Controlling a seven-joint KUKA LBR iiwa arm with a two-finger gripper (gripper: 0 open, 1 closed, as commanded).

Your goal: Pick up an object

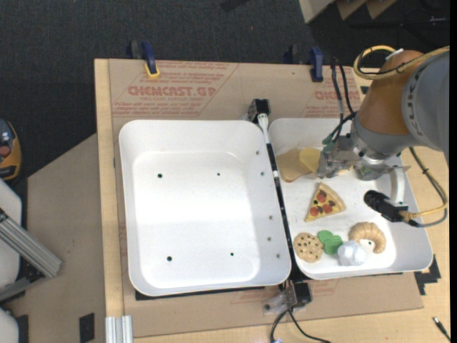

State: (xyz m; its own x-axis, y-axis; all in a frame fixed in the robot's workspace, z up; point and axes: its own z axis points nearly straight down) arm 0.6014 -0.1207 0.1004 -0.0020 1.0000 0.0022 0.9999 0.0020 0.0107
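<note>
My gripper [328, 164] hangs low over the upper part of the right bin [414, 252], its tip right at the edge of a pale yellow wedge [309, 158] that lies against a tan flat piece [290, 166]. Below them lies a pizza slice [324, 202]. Along the bin's near side sit a cookie [308, 246], a green piece [330, 241], a white-grey lump [350, 254] and a croissant [368, 236]. Nothing shows between the fingers.
The left bin [143, 148] stands beside the right one, with a dark divider strip [275, 184] between them. Blue clamps [148, 54] hold the board at the far edge. The arm's grey and orange body [400, 106] covers the right bin's far right corner.
</note>
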